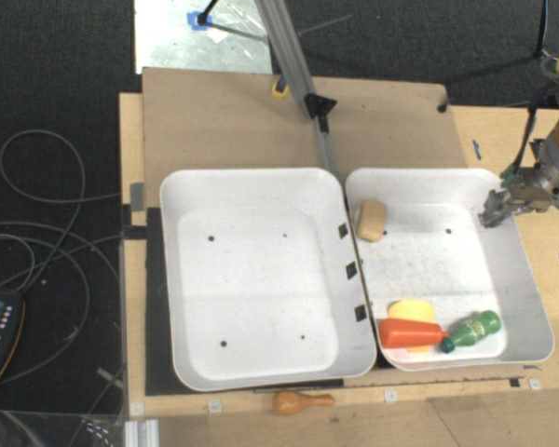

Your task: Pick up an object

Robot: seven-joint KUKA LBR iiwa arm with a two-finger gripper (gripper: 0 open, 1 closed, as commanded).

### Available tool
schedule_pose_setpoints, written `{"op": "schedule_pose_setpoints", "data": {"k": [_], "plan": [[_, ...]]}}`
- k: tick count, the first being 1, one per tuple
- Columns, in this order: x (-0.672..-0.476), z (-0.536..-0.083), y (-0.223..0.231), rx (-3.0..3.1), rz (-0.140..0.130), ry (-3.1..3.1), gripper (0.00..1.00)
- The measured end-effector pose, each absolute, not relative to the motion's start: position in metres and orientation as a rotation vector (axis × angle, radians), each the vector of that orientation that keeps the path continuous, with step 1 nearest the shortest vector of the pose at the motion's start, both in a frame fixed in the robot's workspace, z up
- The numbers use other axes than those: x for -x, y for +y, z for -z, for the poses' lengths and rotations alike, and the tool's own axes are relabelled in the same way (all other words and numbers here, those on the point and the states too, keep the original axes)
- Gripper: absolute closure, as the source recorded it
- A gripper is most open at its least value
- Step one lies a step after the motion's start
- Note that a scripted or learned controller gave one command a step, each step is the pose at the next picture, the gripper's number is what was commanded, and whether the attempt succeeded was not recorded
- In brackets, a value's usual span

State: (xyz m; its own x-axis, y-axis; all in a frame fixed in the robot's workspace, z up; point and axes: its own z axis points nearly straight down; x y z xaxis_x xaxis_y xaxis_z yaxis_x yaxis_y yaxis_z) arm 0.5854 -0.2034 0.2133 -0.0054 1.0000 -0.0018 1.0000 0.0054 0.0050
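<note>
The right bin (503, 250) holds a tan block (371, 220) against its left wall near the back. Along its front wall lie an orange carrot-like piece (408, 334), a yellow piece (413, 311) just behind it, and a green bottle (470, 331) to the right. My gripper (495, 212) hangs over the bin's right rim near the back, well apart from all of these things. Nothing shows between its fingers.
The left bin (182, 277) sits beside the right one, joined by black clips along the shared wall. A tan pear-shaped toy (301, 400) lies on the bench in front of the bins. A slanted grey pole (289, 45) crosses the back.
</note>
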Motion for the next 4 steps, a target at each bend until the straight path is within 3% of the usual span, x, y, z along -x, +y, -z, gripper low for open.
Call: {"op": "schedule_pose_setpoints", "data": {"k": [1, 4], "plan": [[-0.569, -0.219, -0.148, -2.211, -0.003, 2.233, 1.0], [-0.565, -0.226, 0.012, -2.21, -0.003, 2.235, 1.0]]}}
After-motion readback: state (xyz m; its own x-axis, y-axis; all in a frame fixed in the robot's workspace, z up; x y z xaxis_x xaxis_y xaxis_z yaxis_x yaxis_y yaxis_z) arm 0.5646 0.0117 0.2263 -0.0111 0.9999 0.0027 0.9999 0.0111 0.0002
